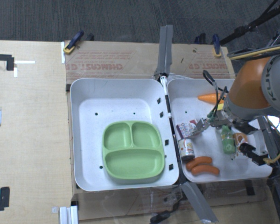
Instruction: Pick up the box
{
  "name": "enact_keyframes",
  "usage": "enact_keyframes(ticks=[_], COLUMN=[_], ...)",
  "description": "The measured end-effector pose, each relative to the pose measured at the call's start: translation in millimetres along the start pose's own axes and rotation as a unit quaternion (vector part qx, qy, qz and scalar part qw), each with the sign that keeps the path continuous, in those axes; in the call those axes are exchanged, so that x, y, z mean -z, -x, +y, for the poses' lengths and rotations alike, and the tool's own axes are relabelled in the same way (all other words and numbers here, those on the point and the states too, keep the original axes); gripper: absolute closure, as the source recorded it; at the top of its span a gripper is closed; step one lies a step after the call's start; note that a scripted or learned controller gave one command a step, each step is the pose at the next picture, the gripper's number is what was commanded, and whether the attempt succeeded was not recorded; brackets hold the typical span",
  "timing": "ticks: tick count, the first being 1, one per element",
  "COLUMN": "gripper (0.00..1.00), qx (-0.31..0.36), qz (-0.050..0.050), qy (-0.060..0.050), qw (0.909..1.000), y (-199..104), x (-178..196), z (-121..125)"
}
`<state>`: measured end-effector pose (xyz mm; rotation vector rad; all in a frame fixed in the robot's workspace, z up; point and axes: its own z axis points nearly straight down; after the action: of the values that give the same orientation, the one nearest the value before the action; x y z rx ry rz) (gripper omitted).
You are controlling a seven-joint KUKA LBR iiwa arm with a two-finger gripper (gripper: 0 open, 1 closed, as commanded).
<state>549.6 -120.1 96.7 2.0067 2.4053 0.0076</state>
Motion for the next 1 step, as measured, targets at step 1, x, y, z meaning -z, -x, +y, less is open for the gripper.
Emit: enact_keyframes(ticks=[1], gripper=[0.0], qx=[0.009], qz=[0.0], qy=[0.0], qw=[1.0], y=[-10.6], x=[-0.4], z=[48.9])
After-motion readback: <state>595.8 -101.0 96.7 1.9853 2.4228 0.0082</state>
